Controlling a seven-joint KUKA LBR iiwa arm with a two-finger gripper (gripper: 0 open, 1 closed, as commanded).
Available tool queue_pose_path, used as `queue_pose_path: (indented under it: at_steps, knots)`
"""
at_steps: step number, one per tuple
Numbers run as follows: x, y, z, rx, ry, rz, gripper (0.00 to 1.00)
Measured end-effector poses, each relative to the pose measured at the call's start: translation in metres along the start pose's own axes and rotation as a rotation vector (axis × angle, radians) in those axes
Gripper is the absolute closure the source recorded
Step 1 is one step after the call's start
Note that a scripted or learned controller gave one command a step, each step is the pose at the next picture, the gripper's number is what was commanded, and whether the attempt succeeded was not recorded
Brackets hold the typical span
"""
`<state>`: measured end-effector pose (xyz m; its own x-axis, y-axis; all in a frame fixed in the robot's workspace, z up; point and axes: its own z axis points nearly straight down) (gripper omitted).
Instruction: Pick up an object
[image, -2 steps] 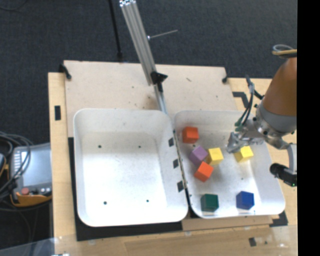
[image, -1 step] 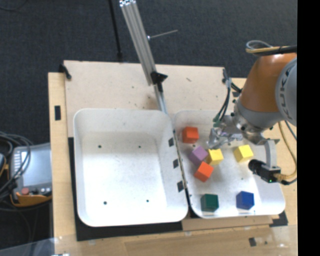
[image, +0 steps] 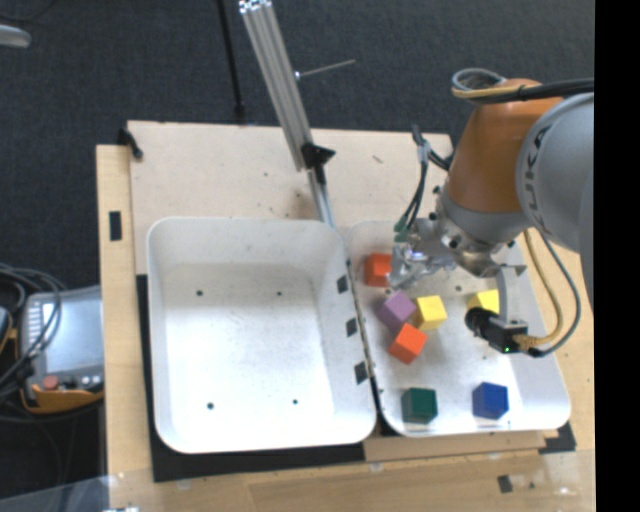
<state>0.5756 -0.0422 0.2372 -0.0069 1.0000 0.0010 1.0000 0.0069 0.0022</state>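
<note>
two blocks are sitting nearest the camera at the front of the right bin (image: 545, 405): a green cube (image: 420, 405) and a blue cube (image: 490, 399), set apart from each other. just behind them an orange cube (image: 407, 343) is lying tilted, touching or nearly touching a purple cube (image: 397, 308), which in turn is resting just beside a yellow cube (image: 431, 311). further right a second yellow cube (image: 487, 300) is showing partly behind a black fitting on the arm. beyond these, the gripper (image: 407, 262) is hovering low over the back left corner of the right bin, just beside a red-orange cube (image: 377, 269); whether its fingers are spread or pressed together is something i cannot tell, and nothing is visibly sitting between them. the left bin (image: 160, 300) is lying alongside, touching the right one. farthest back, a metal rail (image: 280, 85) is rising at a slant from the bench (image: 210, 165).
</note>
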Motion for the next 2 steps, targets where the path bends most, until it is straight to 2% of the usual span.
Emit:
queue_pose_path:
  at_steps: [2]
  knots:
    - [0.088,0.039,0.006,0.0,0.0,0.0,1.0]
